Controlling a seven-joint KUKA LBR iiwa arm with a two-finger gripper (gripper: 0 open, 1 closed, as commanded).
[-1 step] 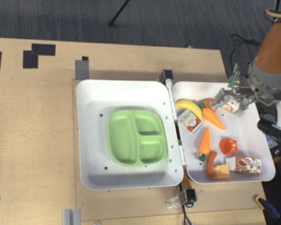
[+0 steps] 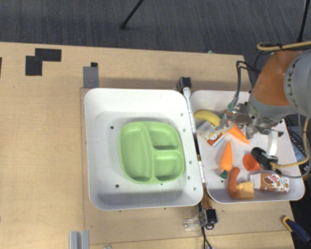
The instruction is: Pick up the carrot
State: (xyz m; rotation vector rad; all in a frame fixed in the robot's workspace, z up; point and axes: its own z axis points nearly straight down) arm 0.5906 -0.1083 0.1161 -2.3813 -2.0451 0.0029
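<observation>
Item: carrot [image 2: 226, 156], lying in the right bin [image 2: 295, 191], just below-left of the fingers [image 2: 242, 122]. We cannot tell how far the fingers stand apart. Also logged: banana [image 2: 207, 117] left of the fingers; green tray [image 2: 151, 151] in the left bin [image 2: 101, 139], well apart.

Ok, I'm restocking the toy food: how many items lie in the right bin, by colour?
Yellow: 1, banana
Orange: 2, carrot, wedge
Orange-red: 2, sausage, small piece
Tan: 1, block
Printed: 2, small carton, brown carton
Total: 8
</observation>
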